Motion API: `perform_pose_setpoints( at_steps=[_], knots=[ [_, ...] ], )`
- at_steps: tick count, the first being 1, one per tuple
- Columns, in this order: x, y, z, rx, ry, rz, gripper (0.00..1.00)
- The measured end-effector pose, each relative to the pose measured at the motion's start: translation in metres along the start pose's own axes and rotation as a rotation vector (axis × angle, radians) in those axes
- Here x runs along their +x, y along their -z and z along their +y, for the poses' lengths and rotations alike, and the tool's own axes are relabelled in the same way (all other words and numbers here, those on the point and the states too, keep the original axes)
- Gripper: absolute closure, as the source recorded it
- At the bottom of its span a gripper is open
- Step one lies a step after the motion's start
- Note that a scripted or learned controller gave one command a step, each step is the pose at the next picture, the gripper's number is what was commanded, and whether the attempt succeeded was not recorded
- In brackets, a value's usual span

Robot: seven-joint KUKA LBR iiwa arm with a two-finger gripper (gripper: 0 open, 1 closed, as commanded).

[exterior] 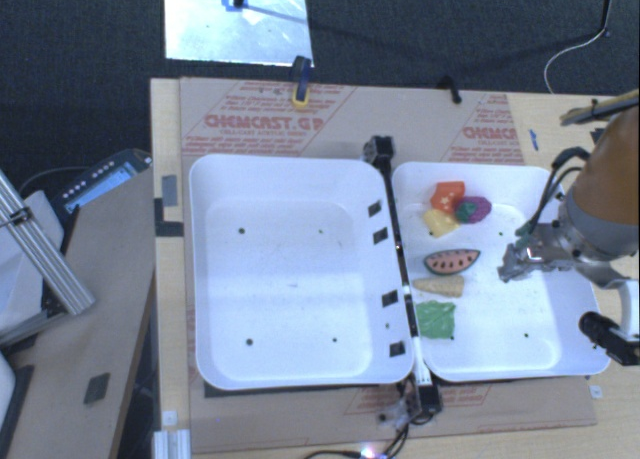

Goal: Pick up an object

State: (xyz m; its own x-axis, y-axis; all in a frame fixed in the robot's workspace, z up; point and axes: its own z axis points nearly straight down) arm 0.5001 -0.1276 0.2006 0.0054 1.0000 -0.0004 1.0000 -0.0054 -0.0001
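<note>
Starting at the left of the frame, I see the left bin (290, 277) with nothing in it that I could pick, so my attention goes past the black divider (395, 247) to the right bin (500, 342). Along its left side sit the orange piece (448, 193), the purple piece (473, 209), the yellow piece (439, 222), the watermelon slice (452, 261), a pale wedge (440, 287) and the green piece (436, 319). My gripper (518, 262) hovers at the frame's middle right, just beside the watermelon slice; I cannot tell how its jaws stand, and I see nothing in them. I judge this the approach step. Next I'd shift left over the slice and descend, minding the divider wall; the bin's lower right floor offers open room.
</note>
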Motion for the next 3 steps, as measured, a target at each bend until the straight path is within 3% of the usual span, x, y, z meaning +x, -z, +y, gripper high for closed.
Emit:
perform_pose_setpoints(
  at_steps=[1, 2, 3],
  knots=[
    [0.053, 0.001, -0.014, 0.000, 0.013, 0.002, 1.00],
    [0.077, -0.017, 0.033, -0.004, 0.013, 0.001, 1.00],
    [0.031, -0.074, 0.050, 0.000, 0.005, -0.001, 1.00]
  ],
)
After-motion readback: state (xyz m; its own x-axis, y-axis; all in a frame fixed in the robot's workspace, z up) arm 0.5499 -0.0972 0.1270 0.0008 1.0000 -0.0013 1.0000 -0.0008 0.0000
